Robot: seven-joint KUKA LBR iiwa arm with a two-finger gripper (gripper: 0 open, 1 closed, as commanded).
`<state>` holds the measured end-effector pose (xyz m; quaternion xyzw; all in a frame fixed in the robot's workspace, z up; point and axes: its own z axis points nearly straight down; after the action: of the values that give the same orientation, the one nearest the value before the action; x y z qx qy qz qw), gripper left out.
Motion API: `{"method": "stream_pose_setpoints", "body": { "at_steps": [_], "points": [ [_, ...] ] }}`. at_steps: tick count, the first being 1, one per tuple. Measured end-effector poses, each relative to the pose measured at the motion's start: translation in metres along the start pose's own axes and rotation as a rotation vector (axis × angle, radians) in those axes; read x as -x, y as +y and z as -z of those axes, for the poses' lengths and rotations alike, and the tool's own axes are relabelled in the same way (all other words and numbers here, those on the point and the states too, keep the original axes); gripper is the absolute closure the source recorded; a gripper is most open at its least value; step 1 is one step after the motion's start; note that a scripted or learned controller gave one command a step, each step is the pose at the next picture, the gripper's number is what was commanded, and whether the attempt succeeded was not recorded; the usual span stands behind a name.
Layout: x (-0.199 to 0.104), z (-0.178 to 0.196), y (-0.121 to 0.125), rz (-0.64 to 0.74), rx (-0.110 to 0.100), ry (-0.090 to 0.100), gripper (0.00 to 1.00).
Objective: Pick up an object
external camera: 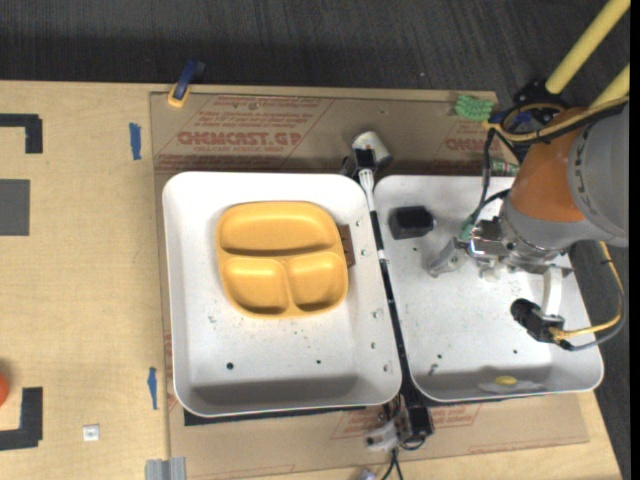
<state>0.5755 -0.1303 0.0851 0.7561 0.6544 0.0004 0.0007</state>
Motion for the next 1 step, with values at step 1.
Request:
{"method": "stream_pose_setpoints", "body": {
  "at_steps": [1],
  "points": [
    [0.0087,-0.0002,0.0423,0.123,0.001,0.0,0.0]
  ]
}}
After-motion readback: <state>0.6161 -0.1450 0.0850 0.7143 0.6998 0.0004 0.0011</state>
